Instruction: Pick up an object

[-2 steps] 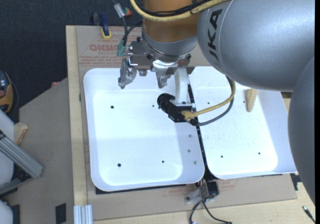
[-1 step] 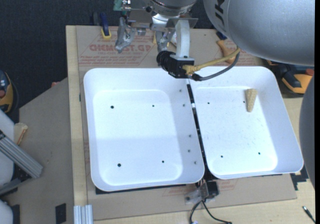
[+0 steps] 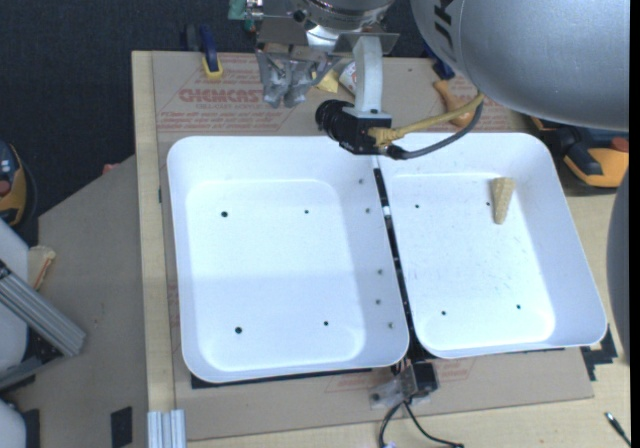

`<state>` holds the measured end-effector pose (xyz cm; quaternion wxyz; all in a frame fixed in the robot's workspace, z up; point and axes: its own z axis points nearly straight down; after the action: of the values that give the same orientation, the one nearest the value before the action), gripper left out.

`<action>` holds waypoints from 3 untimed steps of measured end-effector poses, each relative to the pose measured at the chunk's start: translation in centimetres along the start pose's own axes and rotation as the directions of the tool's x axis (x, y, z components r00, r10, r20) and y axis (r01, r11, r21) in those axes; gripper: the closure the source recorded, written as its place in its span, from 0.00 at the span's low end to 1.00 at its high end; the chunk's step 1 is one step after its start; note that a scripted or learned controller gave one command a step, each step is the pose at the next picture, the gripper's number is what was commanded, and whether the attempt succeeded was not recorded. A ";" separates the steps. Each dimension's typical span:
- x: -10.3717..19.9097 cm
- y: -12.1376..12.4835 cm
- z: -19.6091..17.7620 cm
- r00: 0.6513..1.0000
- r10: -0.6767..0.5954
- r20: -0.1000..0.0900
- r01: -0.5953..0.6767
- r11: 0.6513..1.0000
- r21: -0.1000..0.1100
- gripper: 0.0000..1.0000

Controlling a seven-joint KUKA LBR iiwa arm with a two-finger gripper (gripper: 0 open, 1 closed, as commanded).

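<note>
We see one candidate: a small tan cone (image 3: 500,199) lying on its side in the right bin (image 3: 560,276), upper right of that bin's floor, tip pointing toward the bottom of the frame. We judge it light and likely stiff, maybe foam or wood; can't tell which. It tapers, so it could squirt out of a pinch. Best hold is probably across the wide upper end, squeezing side to side. The left bin (image 3: 190,266) touches the right one at mid-frame. The gripper (image 3: 288,84) hangs at top centre, above the cardboard (image 3: 200,96) behind the bins, well apart from the cone. Its fingers look slightly spread, pinching nothing.
</note>
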<state>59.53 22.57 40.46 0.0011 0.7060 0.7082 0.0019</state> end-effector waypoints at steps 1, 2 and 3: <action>-0.2 -4.0 8.0 1.000 0.004 0.005 -0.004 1.000 0.016 1.00; -0.2 -6.8 12.5 1.000 0.004 0.004 -0.004 1.000 0.014 1.00; -6.9 -3.5 3.8 1.000 0.011 0.001 -0.011 1.000 -0.007 1.00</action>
<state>56.03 15.68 36.62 0.0039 0.7098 0.7044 0.0041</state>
